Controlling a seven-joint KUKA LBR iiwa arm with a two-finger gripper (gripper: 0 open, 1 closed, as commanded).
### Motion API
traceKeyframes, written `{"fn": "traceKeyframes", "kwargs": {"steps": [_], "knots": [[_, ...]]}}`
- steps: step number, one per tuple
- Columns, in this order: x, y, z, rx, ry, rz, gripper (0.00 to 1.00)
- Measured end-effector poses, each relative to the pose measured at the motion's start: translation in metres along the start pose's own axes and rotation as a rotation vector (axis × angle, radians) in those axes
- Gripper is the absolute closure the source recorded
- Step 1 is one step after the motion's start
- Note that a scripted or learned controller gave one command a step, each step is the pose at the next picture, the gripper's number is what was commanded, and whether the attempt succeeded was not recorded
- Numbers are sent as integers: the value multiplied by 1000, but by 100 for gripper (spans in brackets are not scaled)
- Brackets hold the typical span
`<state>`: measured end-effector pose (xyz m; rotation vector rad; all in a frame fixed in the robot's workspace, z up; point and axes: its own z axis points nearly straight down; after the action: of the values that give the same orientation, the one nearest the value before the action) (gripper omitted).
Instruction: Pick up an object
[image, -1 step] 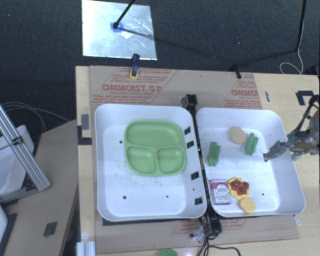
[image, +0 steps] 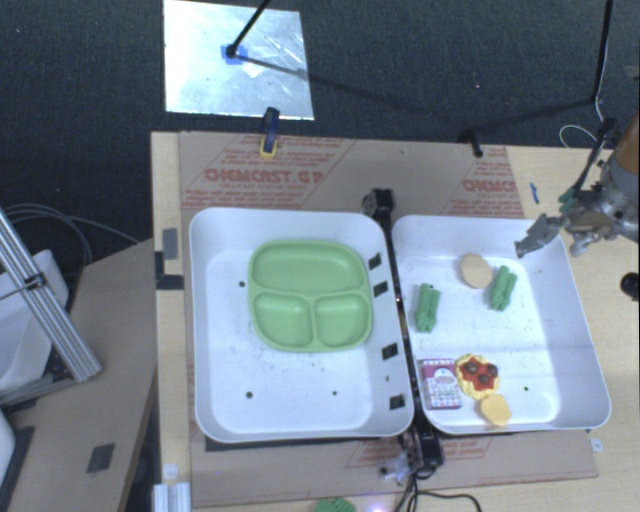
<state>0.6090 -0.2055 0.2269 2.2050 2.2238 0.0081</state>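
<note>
The right bin (image: 570, 330) holds several small toys. A tan round piece (image: 475, 270) lies beside a green piece (image: 502, 287) near the back. Another green piece (image: 427, 306) sits by the bin's left wall. At the front lie a pink packet (image: 441, 384), a yellow and red pizza-like toy (image: 478, 372) and a yellow piece (image: 495, 408). My gripper (image: 545, 238) hangs above the bin's back right corner, up and to the right of the tan piece and the nearby green piece. Nothing is seen in it.
The left bin (image: 220, 330) holds a green divided plate (image: 310, 296). A black divider with clips (image: 388, 300) runs between the bins. A metal frame (image: 40, 310) stands at the far left, and cables run along the back.
</note>
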Motion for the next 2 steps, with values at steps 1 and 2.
{"fn": "traceKeyframes", "kwargs": {"steps": [1, 2], "knots": [[1, 29, 144, 10, 4, 2, 0], [-1, 31, 123, 2, 0, 0, 100]]}}
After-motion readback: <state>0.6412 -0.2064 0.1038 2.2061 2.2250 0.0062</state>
